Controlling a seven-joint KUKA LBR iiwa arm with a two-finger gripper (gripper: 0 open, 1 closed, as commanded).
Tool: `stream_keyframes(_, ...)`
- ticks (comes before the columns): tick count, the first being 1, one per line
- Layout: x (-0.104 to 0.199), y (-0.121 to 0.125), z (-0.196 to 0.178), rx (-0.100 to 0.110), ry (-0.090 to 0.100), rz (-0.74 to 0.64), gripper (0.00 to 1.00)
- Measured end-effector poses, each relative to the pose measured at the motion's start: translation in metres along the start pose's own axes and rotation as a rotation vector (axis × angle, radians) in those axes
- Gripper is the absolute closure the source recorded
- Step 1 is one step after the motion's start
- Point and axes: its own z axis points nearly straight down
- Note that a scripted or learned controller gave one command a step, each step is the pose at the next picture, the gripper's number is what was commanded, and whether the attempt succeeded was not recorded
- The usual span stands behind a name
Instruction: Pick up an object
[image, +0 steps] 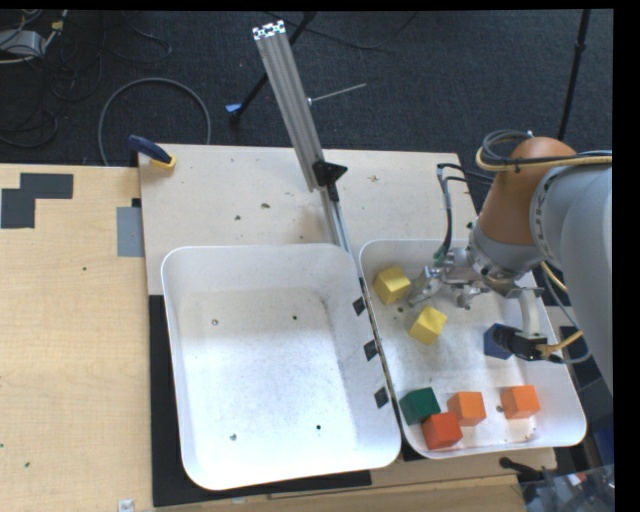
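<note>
In the right bin (560, 425), my gripper (447, 285) hangs low over the upper part, under the grey arm with its orange band (525, 190). One yellow cube (392, 284) lies just left of the gripper. A second yellow cube (428, 325) sits just below and left of it. I see neither cube held. A blue block (497, 342) rests to the lower right, partly behind the arm's cables.
Along the right bin's near side sit a green block (419, 404), a red block (441, 430) and two orange blocks (467, 406) (519, 401). The left bin (200, 270) adjoins it. A slanted metal rail (295, 110) rises behind the bins.
</note>
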Motion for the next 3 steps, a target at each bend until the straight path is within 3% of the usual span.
stream_keyframes(1, 0.035, -0.024, 0.0, 0.004, 0.003, 0.001, 0.0)
stream_keyframes(2, -0.039, -0.071, -0.085, 0.0, -0.001, 0.009, 0.0)
stream_keyframes(3, 0.041, -0.083, 0.0, 0.003, 0.002, -0.001, 0.0)
